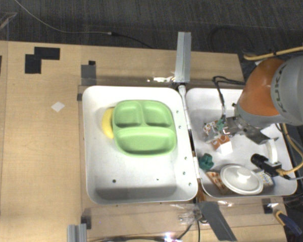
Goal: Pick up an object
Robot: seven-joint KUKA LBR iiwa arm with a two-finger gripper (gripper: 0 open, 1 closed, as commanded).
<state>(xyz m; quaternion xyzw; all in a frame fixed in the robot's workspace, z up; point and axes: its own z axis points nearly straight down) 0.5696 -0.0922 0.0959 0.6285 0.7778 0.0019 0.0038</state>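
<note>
Two white bins sit on the worktop (35,150); the pincer (219,130) hangs in the right bin (202,97), grip unclear; a green tray (143,126) fills the left bin (136,185).

wooden bench (35,150) with black tape patches (40,58), metal divider post (183,57) standing between the two bins, thin cable (65,30) trailing across dark carpet (116,9)

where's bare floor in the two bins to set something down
Most room is in the left bin: a wide bare strip between the green divided plate and the near wall, and a narrower one along its left wall. The right bin is crowded: arm, gripper, silver bowl, small teal item; only its far-left corner is bare.
</note>
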